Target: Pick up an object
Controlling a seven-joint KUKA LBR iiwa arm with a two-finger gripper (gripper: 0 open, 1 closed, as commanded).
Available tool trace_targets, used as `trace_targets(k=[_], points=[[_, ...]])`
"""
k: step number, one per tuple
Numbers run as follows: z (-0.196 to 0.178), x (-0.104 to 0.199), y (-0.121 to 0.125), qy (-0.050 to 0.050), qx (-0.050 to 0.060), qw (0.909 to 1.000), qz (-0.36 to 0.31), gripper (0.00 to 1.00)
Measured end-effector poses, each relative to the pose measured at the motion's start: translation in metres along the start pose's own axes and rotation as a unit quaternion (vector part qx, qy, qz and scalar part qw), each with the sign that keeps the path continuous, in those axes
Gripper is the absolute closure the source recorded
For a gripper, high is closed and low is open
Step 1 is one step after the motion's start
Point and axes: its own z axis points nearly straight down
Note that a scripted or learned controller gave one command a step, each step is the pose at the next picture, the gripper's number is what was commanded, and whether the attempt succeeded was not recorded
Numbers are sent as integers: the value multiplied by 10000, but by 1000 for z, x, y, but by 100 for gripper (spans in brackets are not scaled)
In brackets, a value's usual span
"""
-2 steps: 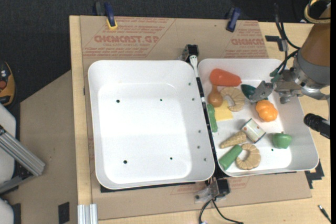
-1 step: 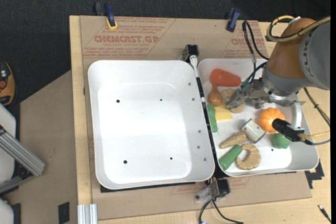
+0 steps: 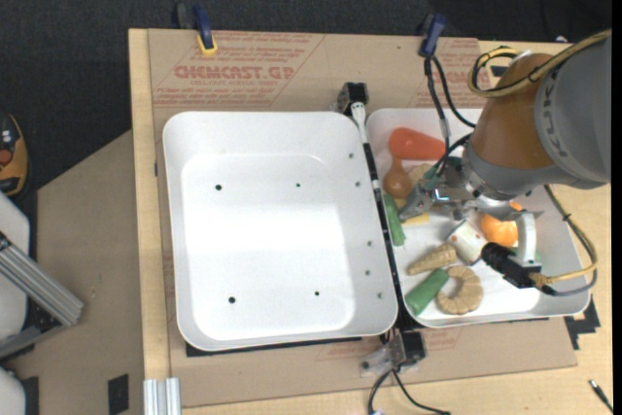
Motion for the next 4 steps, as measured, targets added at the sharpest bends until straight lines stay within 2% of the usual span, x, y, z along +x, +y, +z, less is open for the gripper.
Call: trace_targets(k=[1,2,3,4], points=[[-1,3,75,-18,-51,10000,-8,0],[-107,10,13,-11,-49,10000,17,0],[-99,17,-41,0,14,10000,20,0],[-38,-6,-77,-1,27,10000,30,0]])
